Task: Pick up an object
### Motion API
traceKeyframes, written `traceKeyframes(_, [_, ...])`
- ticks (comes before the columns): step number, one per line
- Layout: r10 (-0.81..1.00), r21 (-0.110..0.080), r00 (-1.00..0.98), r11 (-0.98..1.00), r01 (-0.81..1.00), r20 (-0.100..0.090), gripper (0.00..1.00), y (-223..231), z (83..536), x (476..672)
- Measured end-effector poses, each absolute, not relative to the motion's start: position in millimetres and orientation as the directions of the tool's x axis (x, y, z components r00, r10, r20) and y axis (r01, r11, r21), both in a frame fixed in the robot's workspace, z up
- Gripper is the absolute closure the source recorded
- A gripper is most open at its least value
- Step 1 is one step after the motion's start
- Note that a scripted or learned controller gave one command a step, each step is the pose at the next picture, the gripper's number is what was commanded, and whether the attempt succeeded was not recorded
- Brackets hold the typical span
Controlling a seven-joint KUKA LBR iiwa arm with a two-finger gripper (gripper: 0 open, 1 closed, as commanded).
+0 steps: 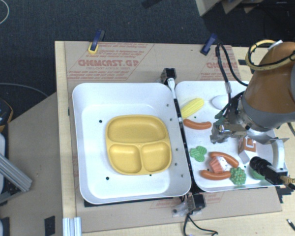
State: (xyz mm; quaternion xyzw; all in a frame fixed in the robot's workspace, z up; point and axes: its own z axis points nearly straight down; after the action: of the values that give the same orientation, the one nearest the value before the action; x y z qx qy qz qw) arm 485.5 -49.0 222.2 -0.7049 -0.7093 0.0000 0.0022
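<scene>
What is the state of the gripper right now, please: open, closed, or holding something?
Gripper: it hangs low over the right bin, near the sausage; whether it is open, closed or holding anything cannot be told.

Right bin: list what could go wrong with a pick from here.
1. The toys are crowded: the broccoli, two sausages and a green piece lie close together, so the tool may nudge neighbours.
2. The corn and upper sausage lie near the bin wall, risking a collision.
</scene>
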Motion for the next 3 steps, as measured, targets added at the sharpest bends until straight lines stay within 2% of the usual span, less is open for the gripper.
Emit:
traceKeyframes(1, [1.000,-0.004,-0.007,0.007,1.000,0.003,1.00,11,216,484.4])
traceKeyframes(2, [1.000,0.004,-0.007,0.007,1.000,0.002,1.00,65,232,498.0])
traceKeyframes(3, [1.000,0.002,-0.002,0.002,1.000,0.000,1.00,79,234,495.0])
